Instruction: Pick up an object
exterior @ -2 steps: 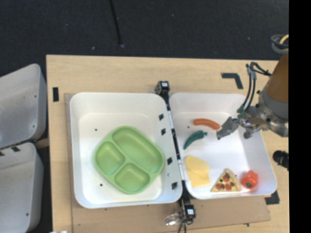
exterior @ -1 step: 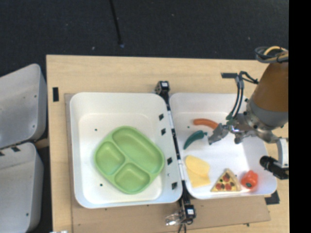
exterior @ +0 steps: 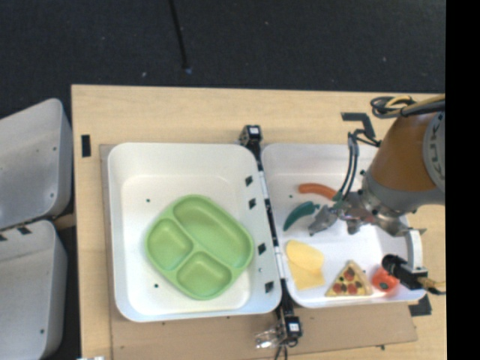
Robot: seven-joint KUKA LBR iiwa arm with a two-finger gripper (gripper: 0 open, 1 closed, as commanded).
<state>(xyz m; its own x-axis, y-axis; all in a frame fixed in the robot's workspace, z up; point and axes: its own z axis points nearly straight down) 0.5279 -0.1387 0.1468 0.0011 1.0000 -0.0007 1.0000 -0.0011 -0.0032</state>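
The right bin [exterior: 300, 156] holds an orange pepper-like piece [exterior: 318, 190], a green pepper-like piece [exterior: 300, 214], a yellow wedge [exterior: 304, 263], a pizza slice toy [exterior: 349, 282] and a small red piece [exterior: 384, 280]. My gripper [exterior: 328, 220] hangs low over the middle of this bin, just right of the green piece and below the orange one. Nothing shows between its fingers.
The left bin [exterior: 127, 291] carries a green divided plate [exterior: 198, 246]. A clip-lined wall [exterior: 264, 208] separates the two bins. The grey and orange arm [exterior: 409, 167] covers the right bin's far right side. Black cables run along the arm.
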